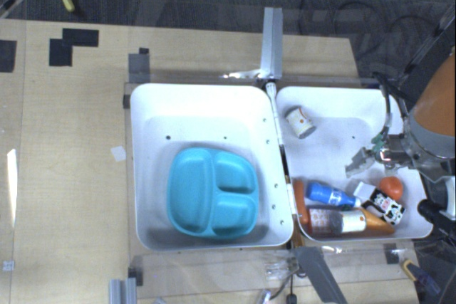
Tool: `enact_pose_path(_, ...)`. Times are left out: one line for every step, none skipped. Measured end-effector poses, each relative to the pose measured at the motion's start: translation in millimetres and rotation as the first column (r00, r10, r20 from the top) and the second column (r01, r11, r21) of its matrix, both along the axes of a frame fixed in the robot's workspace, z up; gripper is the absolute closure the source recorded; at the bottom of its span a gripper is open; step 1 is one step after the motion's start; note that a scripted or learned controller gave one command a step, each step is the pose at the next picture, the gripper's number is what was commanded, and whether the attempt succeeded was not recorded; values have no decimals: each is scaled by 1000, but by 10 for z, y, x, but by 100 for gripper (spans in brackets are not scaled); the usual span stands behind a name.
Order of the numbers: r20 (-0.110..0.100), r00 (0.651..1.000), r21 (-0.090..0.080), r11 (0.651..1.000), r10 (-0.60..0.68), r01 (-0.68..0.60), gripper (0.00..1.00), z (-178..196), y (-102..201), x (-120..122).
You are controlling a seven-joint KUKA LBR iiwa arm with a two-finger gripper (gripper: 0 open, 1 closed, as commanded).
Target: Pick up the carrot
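The carrot (300,201) looks like the long orange shape lying against the left wall of the right bin (335,100), near its front corner; a blue bottle (331,194) and a dark bottle (335,221) partly cover it. My gripper (366,159) hangs over the middle right of that bin, up and to the right of the carrot, well apart from it. Nothing shows in its grasp.
A small white can (300,122) lies at the back left of the right bin. A round orange thing (391,188), a black-and-white box (387,207) and another orange piece (378,227) crowd the front right. A blue divided plate (212,191) sits in the left bin (153,117).
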State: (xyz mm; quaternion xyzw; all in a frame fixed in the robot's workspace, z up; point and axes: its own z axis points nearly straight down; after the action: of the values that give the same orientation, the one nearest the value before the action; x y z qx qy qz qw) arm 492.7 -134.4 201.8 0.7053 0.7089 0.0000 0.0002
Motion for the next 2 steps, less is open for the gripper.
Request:
enact_pose_path(-2,961,1,961,-277,277,0,-316,120,68)
enact_pose_path(13,992,-6,992,126,-126,0,-1118,424,11)
